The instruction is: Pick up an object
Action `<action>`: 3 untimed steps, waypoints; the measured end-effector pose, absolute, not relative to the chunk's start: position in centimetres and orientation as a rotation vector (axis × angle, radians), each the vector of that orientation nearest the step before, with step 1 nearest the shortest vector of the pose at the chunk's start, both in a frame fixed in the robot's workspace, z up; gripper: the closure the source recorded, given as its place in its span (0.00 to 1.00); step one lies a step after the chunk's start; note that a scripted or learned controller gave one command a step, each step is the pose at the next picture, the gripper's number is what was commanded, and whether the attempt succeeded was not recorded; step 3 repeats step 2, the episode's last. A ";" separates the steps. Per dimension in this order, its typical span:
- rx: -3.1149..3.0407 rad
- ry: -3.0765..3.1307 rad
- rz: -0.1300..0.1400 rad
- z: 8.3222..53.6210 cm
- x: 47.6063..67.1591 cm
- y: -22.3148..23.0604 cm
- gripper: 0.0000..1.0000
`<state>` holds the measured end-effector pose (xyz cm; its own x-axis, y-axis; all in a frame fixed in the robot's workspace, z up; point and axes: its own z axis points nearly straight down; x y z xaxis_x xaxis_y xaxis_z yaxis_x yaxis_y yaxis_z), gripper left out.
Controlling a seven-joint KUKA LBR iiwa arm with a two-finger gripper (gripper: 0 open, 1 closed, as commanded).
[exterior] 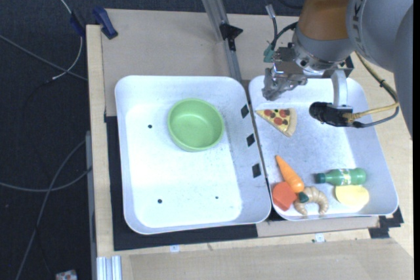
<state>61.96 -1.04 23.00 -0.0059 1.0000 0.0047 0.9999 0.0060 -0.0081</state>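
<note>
1. Gripper [275, 94] hangs over the right bin [374, 141], near its far-left corner, just above/behind the pizza slice [278, 119]. Can't tell whether the claw is apart or together, and nothing is seen held in it.
2. Likely target, judging by closeness: the pizza slice, flat on the bin floor near the left wall, far half.
3. Risk: the slice is thin and flat, so the claw may close above it or skid it away w/o lifting.
4. Risk: the left wall and far rim are close to the gripper; a descent slightly off could clip the rim or the black clips on the divider btwn bins.
5. Risk: a black part [331, 113] w/ cable hangs from the arm just right of the slice; it could drag across the bin floor or snag.
6. Other items sit in the right bin's near end: carrot [289, 171], red block [283, 196], ginger root [314, 200], bottle [341, 176], yellow piece [352, 196]. Packed tight, touching or nearly so, hence harder to pick singly.
7. Open room: middle and far-right of the right bin are bare. Left bin [138, 160] carries 1 green bowl [195, 124] near its far side; the rest of its floor is free.
</note>
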 end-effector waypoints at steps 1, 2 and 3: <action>-2.213 -2.228 -0.006 24.3 62.4 4.3 1.00; -2.213 -2.227 -0.004 24.8 62.3 9.7 1.00; -2.213 -2.227 -0.004 24.8 62.3 9.7 1.00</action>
